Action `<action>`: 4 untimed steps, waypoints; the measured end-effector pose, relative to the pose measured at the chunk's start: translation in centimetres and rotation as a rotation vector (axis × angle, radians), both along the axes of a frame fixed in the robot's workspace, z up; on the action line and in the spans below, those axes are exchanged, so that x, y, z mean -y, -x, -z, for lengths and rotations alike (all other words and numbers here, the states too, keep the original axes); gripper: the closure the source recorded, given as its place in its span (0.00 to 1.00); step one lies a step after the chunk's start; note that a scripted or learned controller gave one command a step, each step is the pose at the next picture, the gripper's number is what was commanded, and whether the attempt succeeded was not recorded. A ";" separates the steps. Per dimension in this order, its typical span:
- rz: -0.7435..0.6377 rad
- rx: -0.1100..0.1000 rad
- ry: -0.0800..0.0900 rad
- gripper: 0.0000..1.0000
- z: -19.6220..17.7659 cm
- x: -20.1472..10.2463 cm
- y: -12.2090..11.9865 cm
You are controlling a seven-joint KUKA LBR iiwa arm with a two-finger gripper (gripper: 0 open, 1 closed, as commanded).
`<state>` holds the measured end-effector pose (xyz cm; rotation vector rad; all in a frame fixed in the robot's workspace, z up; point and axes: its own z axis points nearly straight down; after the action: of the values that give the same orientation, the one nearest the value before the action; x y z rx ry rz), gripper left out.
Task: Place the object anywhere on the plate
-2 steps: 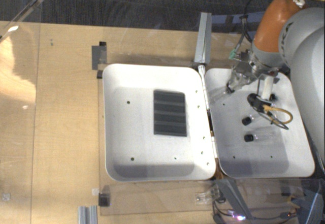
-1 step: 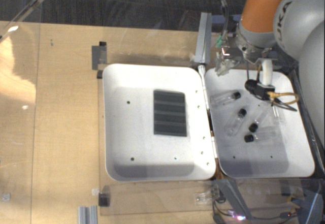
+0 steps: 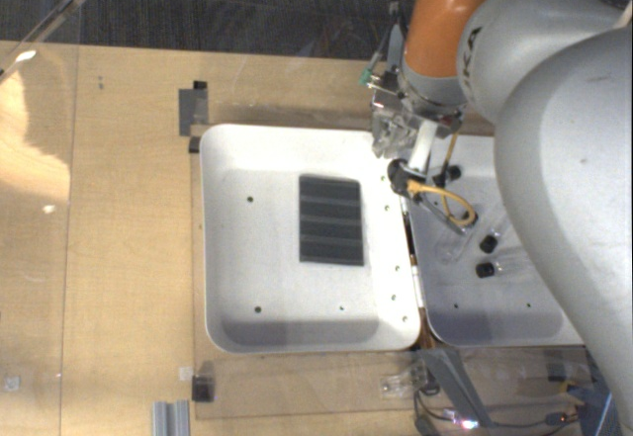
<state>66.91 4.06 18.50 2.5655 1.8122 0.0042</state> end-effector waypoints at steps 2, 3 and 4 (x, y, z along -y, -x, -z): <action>0.435 0.000 -0.002 1.00 -2.9 -12.8 0.7; 0.132 -0.001 -0.001 1.00 0.4 -19.1 0.8; -0.495 0.003 0.000 1.00 -1.1 -19.5 0.0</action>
<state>66.92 23.52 19.60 2.0428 2.3843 0.0077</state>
